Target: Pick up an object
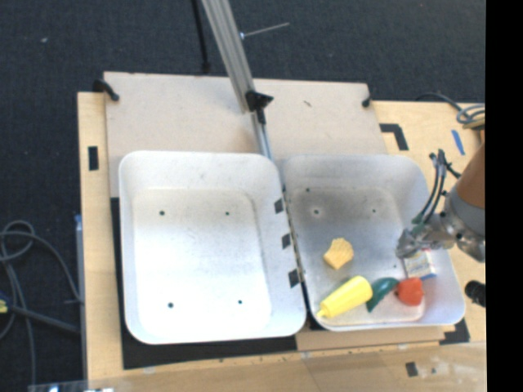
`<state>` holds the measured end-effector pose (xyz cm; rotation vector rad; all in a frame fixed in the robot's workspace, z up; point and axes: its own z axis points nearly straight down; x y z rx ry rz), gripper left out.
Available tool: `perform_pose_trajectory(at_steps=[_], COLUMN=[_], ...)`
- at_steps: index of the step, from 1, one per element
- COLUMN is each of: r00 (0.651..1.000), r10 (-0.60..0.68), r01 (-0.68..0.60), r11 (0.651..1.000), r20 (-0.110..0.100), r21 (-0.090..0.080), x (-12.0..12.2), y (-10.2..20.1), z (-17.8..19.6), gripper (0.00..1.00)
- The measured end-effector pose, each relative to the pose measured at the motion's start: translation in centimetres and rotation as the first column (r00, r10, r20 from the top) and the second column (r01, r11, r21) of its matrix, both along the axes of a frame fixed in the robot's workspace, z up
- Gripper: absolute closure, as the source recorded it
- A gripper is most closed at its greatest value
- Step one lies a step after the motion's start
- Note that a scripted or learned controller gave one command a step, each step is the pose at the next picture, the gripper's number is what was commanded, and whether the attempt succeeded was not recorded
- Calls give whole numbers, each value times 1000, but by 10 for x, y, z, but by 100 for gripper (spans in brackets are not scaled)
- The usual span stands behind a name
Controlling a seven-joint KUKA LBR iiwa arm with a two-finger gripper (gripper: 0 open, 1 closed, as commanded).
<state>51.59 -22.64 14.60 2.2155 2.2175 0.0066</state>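
In the right bin [359, 174] lie a pale yellow chunk [338, 253], a long yellow piece [345, 296], a dark green piece [381, 290] and a red object [410, 291] near the front rim. My gripper [417, 256] hangs over the bin's right side, just above and behind the red object, at the end of the grey arm with its orange band [472, 182]. Something small and pale with a blue mark sits right under the gripper tip; I cannot make out whether it is held.
The left bin [139, 219] stands beside the right one, sharing a middle rim with black clips. A slanted metal rail [233, 55] rises behind the bins. Cables lie on the dark floor at the left.
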Motion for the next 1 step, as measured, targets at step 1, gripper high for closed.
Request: perform_pose_trajectory(at_steps=[1], r00=[1000], r10=[2], r01=[-2], r11=[1000], r20=[-2], r21=[-1], x=[11], y=[-1], z=[49], gripper=[100])
